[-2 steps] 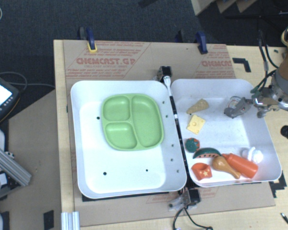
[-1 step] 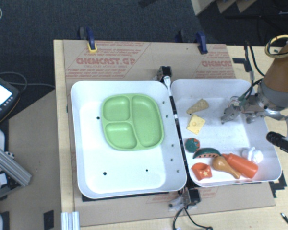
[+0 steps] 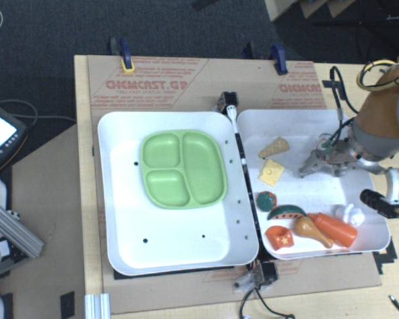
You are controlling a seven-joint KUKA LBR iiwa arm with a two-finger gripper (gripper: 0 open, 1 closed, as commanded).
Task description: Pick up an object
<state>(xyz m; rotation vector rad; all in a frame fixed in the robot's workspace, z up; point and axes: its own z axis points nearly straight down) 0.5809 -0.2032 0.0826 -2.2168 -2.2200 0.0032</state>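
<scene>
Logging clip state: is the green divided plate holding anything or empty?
Empty. The green plate in the left bin shows three bare compartments.

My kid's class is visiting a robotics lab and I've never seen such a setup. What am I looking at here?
One camera looks down at a slant on a bench with two shallow white bins. The left bin holds a green divided plate. The right bin holds toy foods: a cheese wedge, a yellow cheese slice, a watermelon slice, a drumstick and a carrot. The grey robot arm reaches in from the right, its end effector low over the right bin. I see nothing held in it.
</scene>
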